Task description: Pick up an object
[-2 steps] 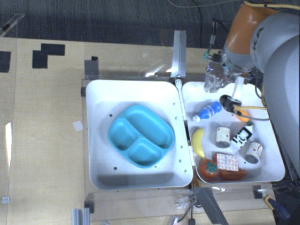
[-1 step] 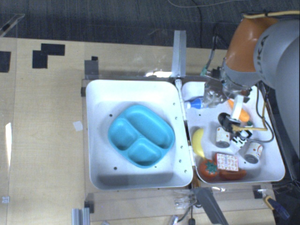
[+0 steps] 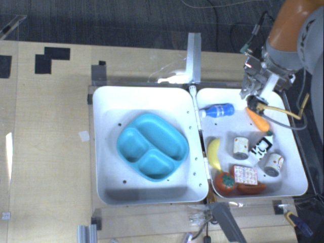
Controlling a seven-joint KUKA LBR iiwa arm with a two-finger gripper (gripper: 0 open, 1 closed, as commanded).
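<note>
You got just the one fixed camera up above the bench (image 3: 50, 151), angled down on both white bins (image 3: 101, 135), with the arm (image 3: 293, 29) entering from the right.

Two bins (image 3: 101, 135) (white), one bottle (image 3: 218, 110), two cups (image 3: 241, 147).

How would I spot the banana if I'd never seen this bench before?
Look at the right-hand white bin, the one crowded with small things. The banana lies along its left wall, just right of the divider between the bins. It is the only plain yellow curved piece, above the red item and left of a small mug.
</note>
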